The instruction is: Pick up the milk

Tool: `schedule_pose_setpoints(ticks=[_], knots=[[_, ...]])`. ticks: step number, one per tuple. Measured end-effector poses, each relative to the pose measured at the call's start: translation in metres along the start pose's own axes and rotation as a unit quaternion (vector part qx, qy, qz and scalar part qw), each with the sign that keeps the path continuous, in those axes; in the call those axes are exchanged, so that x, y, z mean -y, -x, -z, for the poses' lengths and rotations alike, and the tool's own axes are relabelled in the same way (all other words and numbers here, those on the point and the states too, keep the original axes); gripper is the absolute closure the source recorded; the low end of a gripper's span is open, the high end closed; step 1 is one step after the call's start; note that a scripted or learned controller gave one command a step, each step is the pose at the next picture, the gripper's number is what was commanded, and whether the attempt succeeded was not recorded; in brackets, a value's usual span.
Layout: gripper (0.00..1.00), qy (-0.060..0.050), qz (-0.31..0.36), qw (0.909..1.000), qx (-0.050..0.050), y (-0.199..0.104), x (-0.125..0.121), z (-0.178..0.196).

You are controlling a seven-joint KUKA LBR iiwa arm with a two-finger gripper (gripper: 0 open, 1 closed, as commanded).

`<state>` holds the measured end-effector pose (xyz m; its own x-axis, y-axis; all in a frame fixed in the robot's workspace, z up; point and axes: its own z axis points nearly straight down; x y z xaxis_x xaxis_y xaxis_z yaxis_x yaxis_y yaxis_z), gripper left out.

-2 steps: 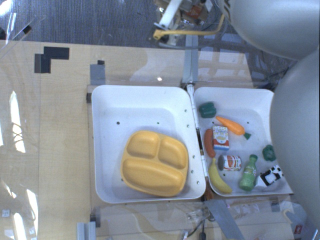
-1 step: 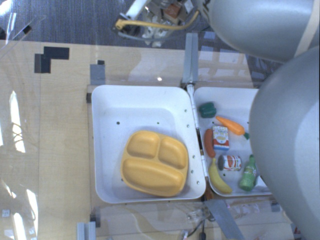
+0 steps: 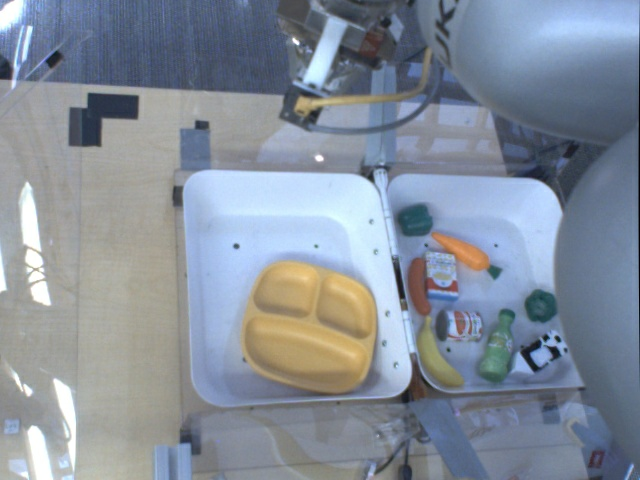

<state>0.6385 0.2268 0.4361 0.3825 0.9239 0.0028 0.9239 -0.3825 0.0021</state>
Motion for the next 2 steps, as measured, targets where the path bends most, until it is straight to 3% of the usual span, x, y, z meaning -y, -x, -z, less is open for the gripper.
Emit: schedule_pose_setpoints(ticks=[1, 2], knots=[[1.00, 0.001, -0.106, 0.9944, -0.001, -0.0203, -0.0236, -0.0003], [1.00, 0.000, -0.231, 0.9730, -0.002, -0.0185, -0.0251, 0.0006]])
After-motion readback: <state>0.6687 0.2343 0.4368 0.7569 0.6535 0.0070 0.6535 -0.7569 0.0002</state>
